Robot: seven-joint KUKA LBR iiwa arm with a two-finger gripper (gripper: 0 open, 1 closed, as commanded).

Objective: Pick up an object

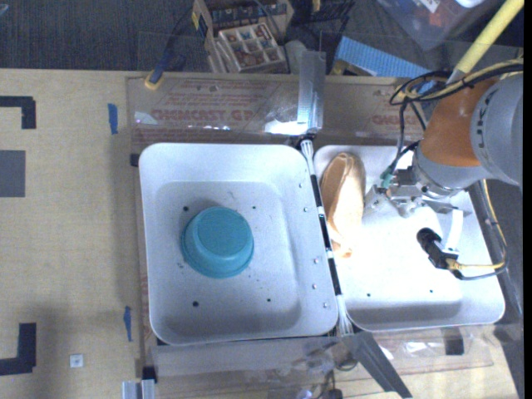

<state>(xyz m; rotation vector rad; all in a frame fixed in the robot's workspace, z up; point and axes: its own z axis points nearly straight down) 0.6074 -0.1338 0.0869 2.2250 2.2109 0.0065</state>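
Left bin [158,223]: teal bowl [218,241] upside down, mid-floor. Right bin [416,302]: tan brush [342,199] against left wall. Gripper [397,196] low beside brush, apart from it, nothing seen held; cannot tell spread or pressed.

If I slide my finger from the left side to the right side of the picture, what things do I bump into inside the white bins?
Blue bowl in the left bin → tan bread-like object at the left wall of the right bin → gripper on the grey arm.
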